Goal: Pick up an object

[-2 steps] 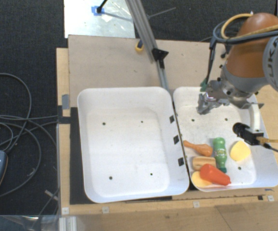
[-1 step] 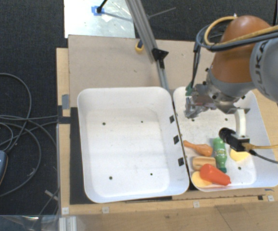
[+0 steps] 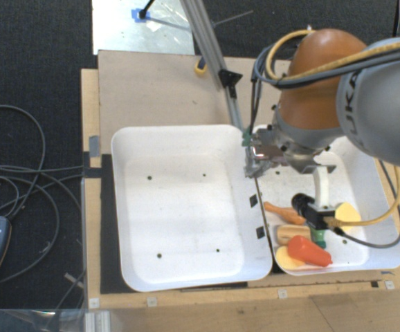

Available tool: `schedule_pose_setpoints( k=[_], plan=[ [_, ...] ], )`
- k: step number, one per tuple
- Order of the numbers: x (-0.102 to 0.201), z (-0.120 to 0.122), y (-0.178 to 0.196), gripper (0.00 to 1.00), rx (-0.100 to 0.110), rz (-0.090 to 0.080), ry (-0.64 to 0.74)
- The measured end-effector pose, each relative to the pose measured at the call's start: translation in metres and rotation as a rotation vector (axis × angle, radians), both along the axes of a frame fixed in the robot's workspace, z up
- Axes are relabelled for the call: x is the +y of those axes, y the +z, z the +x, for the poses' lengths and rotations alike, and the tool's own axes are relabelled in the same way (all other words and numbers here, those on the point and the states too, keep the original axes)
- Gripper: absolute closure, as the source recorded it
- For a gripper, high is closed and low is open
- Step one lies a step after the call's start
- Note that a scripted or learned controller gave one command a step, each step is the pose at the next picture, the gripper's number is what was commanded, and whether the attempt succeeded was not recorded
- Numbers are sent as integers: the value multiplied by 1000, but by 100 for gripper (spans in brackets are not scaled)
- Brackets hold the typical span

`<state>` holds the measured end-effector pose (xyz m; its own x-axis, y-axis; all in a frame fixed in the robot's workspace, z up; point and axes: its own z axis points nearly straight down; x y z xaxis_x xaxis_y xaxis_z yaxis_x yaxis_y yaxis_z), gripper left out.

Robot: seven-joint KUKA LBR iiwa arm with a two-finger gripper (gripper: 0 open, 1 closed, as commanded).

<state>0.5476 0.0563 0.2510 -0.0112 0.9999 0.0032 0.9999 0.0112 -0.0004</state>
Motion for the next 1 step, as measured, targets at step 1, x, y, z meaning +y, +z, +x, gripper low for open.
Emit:
schedule_pose_setpoints(
  k=[1],
  plan=[
    [43, -28, 1, 100, 1, -1, -1]
  ],
)
